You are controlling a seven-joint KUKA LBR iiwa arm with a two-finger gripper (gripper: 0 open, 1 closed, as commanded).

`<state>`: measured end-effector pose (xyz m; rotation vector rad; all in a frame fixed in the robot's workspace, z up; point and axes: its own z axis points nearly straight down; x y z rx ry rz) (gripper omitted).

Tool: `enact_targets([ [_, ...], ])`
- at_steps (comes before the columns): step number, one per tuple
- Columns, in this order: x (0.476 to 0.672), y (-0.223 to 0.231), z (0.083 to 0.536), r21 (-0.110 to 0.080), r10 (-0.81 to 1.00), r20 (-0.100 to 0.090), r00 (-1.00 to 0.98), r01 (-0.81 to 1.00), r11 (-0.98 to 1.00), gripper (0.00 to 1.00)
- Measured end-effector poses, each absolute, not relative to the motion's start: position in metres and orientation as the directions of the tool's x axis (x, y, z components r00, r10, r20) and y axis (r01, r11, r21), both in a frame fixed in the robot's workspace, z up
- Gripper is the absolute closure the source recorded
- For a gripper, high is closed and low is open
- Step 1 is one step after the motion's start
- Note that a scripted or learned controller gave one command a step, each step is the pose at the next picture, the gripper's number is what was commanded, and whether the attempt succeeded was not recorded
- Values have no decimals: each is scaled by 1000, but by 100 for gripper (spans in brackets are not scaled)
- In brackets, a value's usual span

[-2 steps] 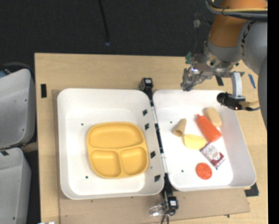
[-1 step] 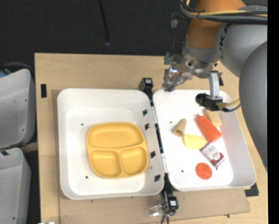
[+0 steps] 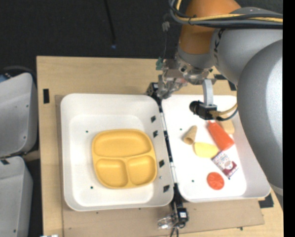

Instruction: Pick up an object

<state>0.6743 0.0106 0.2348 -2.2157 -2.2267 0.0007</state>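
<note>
Camera view: gripper (image 3: 161, 89) at the far end of the rim where the two bins meet — whether it is wide or narrow cannot be told.
Left bin (image 3: 73, 181): yellow divided plate (image 3: 124, 158), lying flat.
Right bin (image 3: 193, 189): tan cone (image 3: 189, 135), yellow wedge (image 3: 205, 149), orange tube (image 3: 221, 135), small packet (image 3: 225, 163), red disc (image 3: 215, 180) — all on its floor.

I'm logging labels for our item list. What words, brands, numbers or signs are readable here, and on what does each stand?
Small red-and-white packet in the right white bin: printed marks, too blurred to read.
Orange-red bottle, flat red disc, yellow three-compartment tray: no text visible.
Nothing can be quoted as legible.
</note>
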Motion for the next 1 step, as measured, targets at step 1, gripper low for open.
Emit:
enact_targets([
  [1, 681, 69, 246, 3, 1000, 2, -7, 1000, 7, 100],
])
